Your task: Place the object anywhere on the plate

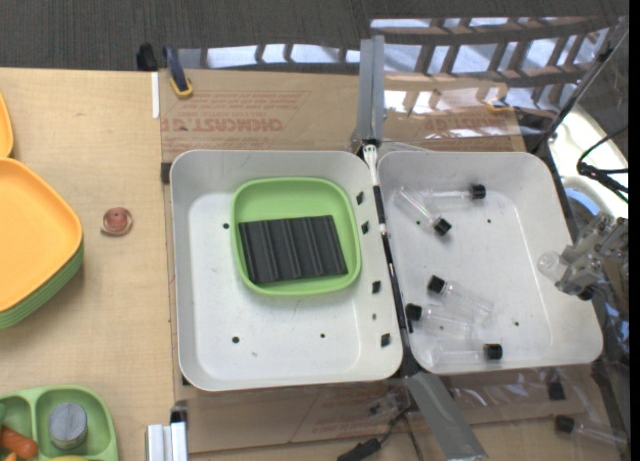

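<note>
Clear vials with black caps are seen scattered across the floor of the right bin (530,174). One vial (455,193) lies near the far wall with its cap pointing right; a second (424,212) lies just beside it, slanted, with its cap toward the bin's middle. A third vial (452,292) is placed near the centre. A fourth (432,319) lies close to the wall shared with the other bin, and a fifth (468,351) rests along the near wall. All are lying flat, and their glass bodies are hard to separate from the white floor.

The green plate (292,192) is set in the far half of the left bin (200,329). Most of its surface is covered by a dark ribbed slab (292,249), which lies flat and square to the plate's edges. The plate is well apart from every vial, with the two bin walls between them.

The gripper (583,262) is seen at the right bin's right wall, with a pale translucent shape just to its left. Whether this shape is a vial cannot be determined. Whether the gripper is wide, narrow or closed on anything cannot be told either.

Both bins rest on brown cardboard (260,119). On the wooden bench (90,129) to the left are shown stacked orange plates (30,239), a small reddish disc (117,220) and a green divided tray (45,411).
</note>
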Controlling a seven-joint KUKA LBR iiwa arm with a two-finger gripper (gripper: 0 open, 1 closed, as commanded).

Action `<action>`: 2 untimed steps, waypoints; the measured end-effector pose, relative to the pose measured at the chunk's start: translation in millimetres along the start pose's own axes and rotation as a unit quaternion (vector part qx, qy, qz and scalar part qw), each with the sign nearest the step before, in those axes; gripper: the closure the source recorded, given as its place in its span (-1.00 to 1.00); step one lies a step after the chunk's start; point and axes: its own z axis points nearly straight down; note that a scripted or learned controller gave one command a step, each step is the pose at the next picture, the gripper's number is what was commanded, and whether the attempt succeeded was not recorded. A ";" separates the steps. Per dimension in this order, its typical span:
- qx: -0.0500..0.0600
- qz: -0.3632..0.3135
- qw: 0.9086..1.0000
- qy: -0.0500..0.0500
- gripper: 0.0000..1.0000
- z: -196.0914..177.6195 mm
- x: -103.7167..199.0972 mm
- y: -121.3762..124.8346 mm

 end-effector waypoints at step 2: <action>0.000 -0.102 0.995 -0.001 1.00 21.0 0.0 0.2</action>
